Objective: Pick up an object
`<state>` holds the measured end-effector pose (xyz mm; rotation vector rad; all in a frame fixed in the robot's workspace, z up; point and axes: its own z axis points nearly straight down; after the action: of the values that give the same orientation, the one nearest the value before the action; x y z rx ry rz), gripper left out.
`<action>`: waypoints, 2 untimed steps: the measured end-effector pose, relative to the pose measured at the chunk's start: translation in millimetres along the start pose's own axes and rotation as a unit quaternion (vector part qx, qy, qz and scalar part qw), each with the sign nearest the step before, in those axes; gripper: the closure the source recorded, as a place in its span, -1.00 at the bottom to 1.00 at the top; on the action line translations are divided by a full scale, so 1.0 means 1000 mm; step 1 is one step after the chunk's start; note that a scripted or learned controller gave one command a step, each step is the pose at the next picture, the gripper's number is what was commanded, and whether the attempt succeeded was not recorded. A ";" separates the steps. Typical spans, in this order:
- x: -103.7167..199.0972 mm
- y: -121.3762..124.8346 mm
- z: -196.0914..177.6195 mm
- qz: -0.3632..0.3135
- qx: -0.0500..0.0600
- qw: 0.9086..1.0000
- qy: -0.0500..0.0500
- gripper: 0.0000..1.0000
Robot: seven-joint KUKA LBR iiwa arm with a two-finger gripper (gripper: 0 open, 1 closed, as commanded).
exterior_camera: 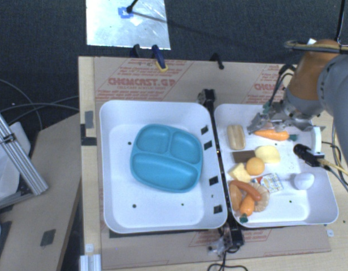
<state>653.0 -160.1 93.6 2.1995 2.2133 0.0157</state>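
My gripper [263, 123] sits low at right bin's [321, 208] far edge, fingers clamped on carrot [272, 134], I reckon. Carrot's clear of the food pile [250, 179] nearer the front, so easiest pick.

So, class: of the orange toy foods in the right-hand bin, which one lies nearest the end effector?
The carrot, lying directly at the end effector near the bin's far edge. The round orange and the orange sausage lie farther toward the camera.
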 end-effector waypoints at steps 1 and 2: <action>0.000 0.002 -0.013 -0.001 -0.003 1.000 0.000 1.00; -0.003 0.013 -0.073 0.001 0.008 1.000 0.003 1.00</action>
<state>664.7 -162.5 166.6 2.2120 2.2228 0.0057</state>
